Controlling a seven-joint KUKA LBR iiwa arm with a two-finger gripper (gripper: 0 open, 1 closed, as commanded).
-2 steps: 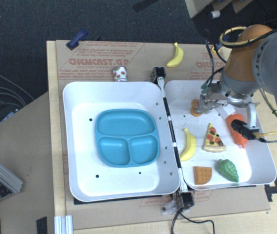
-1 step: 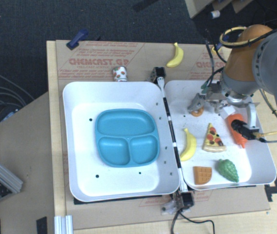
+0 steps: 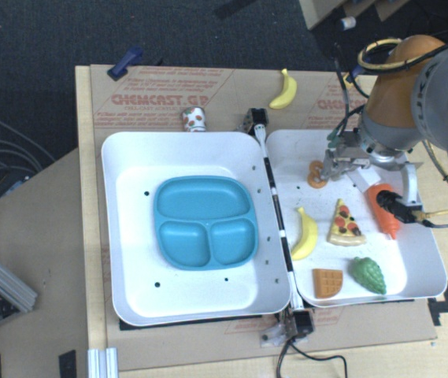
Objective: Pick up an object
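The gripper [image 3: 323, 166] sits low in the right bin [image 3: 428, 270], at a small brown toy [image 3: 316, 174]. Whether it grips anything, I cannot tell. Nothing looks lifted yet; the pick remains undone.

blue tray [image 3: 205, 220], yellow banana [image 3: 305, 234], green leafy toy [image 3: 368, 275], orange carrot [image 3: 386, 210], white bins [image 3: 121, 211]

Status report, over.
Gripper low in right bin, at small brown item. Grasp unconfirmed. Pizza slice, banana, carrot nearby.
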